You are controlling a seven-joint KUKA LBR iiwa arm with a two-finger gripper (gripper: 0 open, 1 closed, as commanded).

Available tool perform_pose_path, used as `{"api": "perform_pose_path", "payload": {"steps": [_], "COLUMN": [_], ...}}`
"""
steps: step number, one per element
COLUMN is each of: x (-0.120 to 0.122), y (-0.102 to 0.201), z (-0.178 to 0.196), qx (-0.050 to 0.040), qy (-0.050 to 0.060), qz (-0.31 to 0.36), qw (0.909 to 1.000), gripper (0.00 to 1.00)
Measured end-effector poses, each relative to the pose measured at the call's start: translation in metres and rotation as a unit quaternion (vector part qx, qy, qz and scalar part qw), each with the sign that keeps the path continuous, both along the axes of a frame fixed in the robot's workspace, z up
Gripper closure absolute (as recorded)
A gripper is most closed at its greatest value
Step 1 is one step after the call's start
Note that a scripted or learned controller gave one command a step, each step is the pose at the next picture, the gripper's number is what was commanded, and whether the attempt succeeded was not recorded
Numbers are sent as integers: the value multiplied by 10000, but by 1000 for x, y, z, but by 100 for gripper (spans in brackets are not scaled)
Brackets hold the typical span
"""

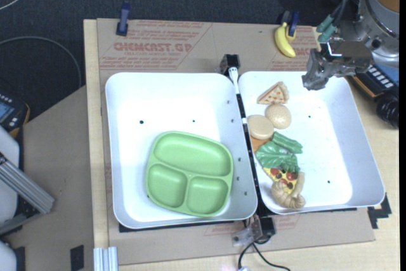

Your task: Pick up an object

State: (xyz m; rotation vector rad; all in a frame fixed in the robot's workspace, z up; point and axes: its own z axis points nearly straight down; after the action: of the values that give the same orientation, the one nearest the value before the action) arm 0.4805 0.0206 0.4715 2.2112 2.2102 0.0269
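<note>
My gripper (313,80) hangs over the far edge of the right bin (342,136), up and to the right of the food toys. Nothing shows between its fingers. Along the right bin's left side lie a pizza wedge (273,94), a round tan bun (278,115), a second flat bun (260,127), a green leafy piece (279,152), a pizza slice with toppings (285,178) and a tan croissant-like piece (289,200). In the left bin (127,111) sits a green divided plate (189,172).
A yellow banana (285,40) lies on the cardboard behind the right bin, beside a blue clamp (292,21). Another blue clamp (123,17) stands at the back left. Black clips (229,64) join the bins. The right bin's right half is bare white floor.
</note>
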Motion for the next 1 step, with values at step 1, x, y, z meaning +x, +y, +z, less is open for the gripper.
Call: {"api": "perform_pose_path", "payload": {"steps": [1], "x": [-2], "y": [9], "z": [-70], "qx": [-9], "qy": [152], "qz": [-1], "qw": [9999], "gripper": [100]}}
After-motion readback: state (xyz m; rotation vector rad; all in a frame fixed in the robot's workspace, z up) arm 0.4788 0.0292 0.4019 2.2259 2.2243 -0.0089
